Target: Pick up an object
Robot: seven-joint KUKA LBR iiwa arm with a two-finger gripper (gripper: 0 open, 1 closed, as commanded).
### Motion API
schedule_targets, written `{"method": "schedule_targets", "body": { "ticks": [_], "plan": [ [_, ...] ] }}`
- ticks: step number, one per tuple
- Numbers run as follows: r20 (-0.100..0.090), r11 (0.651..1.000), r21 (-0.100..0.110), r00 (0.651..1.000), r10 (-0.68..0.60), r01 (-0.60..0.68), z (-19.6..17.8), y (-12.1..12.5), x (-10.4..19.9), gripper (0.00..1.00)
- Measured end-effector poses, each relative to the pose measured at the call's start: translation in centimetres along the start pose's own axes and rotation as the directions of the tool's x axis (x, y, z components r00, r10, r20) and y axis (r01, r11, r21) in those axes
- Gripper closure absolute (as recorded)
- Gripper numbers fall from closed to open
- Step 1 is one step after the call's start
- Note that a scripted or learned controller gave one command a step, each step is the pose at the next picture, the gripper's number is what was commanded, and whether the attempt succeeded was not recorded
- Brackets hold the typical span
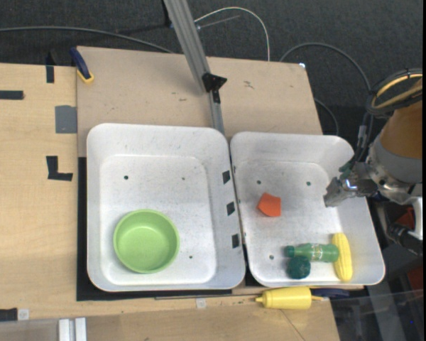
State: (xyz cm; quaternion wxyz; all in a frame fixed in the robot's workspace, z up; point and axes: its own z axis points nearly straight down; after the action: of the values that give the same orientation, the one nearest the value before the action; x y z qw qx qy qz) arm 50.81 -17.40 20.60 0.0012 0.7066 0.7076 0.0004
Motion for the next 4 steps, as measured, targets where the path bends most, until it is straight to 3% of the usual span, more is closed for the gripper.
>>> {"method": "schedule_targets", "body": {
  "ticks": [3, 4],
  "plan": [
    [-0.003, 1.000, 0.004, 1.000, -0.006, 0.006, -1.2, 1.6, 16.8, 1.00],
    [-0.002, 1.000, 0.006, 1.000, -0.004, 0.004, -0.8, 0.9, 21.3, 1.00]
  ]
}}
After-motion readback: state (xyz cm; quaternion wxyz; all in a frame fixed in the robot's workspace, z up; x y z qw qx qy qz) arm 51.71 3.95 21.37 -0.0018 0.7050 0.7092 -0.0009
